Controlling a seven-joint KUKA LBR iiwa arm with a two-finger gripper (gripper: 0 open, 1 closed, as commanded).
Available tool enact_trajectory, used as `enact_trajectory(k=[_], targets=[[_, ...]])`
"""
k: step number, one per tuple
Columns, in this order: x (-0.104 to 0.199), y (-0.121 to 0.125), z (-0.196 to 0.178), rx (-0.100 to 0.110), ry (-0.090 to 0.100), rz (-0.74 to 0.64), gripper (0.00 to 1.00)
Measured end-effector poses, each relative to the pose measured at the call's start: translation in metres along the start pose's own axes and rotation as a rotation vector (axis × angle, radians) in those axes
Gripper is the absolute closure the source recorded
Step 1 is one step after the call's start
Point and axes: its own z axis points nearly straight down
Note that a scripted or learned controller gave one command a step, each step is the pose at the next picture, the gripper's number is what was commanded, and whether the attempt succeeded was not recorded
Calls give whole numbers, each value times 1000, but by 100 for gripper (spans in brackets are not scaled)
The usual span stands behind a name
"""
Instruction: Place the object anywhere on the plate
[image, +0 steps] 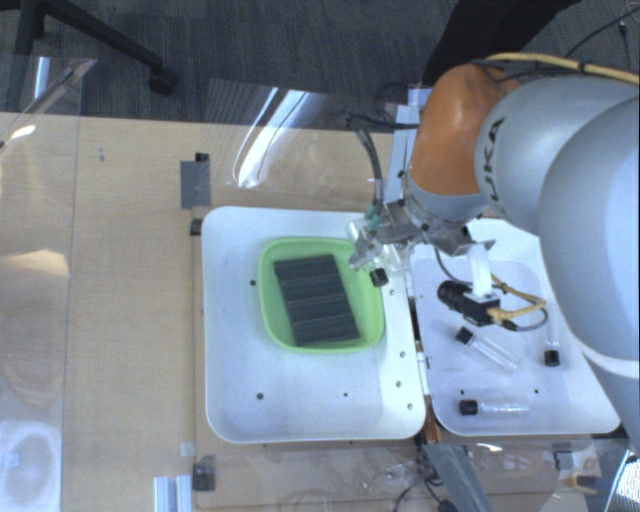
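Observation:
A green square plate (371, 322) with a raised rim lies in the left white bin (235, 390). On the plate rests a dark grey ribbed block (315, 299), lying flat and slightly turned. My gripper (373, 256) hangs over the plate's right rim, near the wall between the two bins and just right of the block. Nothing shows between it and the block.
The right bin (580, 410) holds a clear tube with a black cap (487, 347), a second capped tube (495, 408) near the front, and a small black piece (551, 356). The arm's large grey body covers the right bin's far side.

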Motion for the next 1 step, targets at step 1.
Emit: enact_trajectory(k=[1], targets=[[0,0,-1,-1,0,-1,0]])
